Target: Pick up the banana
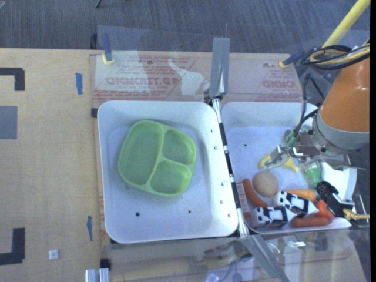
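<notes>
One banana (281,160) in right bin (258,122), just beside gripper (294,151)

One fixed camera above the bench (47,157), looking down at a slant, both white bins (111,216) in frame

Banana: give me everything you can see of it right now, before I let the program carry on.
The banana is yellow and looks like smooth plastic. It shows in pieces in the right bin, near the middle, with the hand over it, hiding its middle. One tapering end pokes out to the view's left at the hand's lower side; another yellow patch shows just below the hand. It seems to lie flat on the bin floor, above the tan egg-like ball. Whether it touches the hand or the ball, I cannot tell.
</notes>
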Robot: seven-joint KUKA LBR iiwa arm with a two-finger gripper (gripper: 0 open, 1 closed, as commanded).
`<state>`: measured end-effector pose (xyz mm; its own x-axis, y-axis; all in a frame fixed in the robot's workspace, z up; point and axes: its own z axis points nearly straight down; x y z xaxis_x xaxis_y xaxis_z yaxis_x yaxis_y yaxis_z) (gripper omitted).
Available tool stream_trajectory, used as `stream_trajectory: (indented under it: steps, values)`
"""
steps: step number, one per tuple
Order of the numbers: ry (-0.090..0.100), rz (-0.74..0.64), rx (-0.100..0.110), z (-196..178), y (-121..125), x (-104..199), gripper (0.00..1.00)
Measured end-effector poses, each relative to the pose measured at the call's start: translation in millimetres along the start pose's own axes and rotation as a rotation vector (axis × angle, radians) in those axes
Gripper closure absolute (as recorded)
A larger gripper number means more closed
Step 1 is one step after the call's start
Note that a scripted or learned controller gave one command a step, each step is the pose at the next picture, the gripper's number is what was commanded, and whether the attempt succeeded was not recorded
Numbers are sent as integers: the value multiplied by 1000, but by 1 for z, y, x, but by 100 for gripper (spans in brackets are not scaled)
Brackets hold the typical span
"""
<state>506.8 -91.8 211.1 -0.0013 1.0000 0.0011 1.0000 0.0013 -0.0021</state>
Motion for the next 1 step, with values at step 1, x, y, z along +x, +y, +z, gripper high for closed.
stream_trajectory:
  steps: [1]
  values:
    - [-1,133,-9,124,37,-43,0]
